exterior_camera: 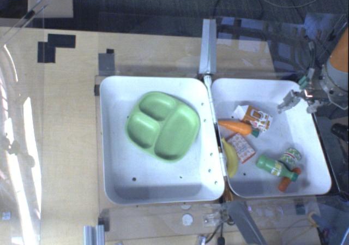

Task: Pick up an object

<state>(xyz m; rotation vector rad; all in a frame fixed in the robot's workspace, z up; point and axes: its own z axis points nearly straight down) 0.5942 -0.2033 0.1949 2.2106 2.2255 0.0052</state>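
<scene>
Tool (297, 98) hangs at right bin's (322, 145) upper right edge, grasping nothing; cannot tell its state. Candidates cluster lower left: carrot (235, 127), green bottle (271, 165), banana (230, 157). Judgement: bottle lies freest; descend centred, squeeze across its narrow width.

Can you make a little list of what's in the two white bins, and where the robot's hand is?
left bin: a green divided plate
right bin: a toy carrot, a banana, an orange juice carton, a small red-patterned packet, a green bottle, a small green can
hand: over the right bin's far right corner, holding nothing that can be seen
</scene>
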